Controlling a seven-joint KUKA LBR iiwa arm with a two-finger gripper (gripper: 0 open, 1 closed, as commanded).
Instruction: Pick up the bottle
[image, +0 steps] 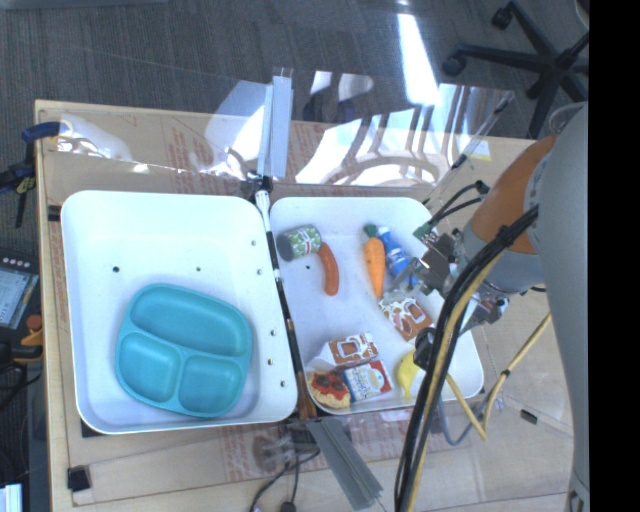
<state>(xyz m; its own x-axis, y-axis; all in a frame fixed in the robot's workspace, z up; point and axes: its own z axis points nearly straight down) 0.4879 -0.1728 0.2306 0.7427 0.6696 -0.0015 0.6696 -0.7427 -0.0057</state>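
Note:
A small blue bottle (396, 256) lies in the right bin (300, 320), close to its right wall and just right of an orange carrot (374, 264). The gripper (430, 268) hangs low at the bin's right edge, immediately right of the bottle and above a brown-and-white carton (405, 316). The grey arm with its orange band (510, 195) and dark cables reaches in from the right and hides part of the bin's right wall. Nothing is visibly held.
The right bin also holds a green-and-white can (300, 242), a sausage (328, 269), two small cartons (358, 366), a pizza slice (328, 389) and a yellow item (408, 375). A blue divided plate (183, 348) lies in the left bin (120, 230).

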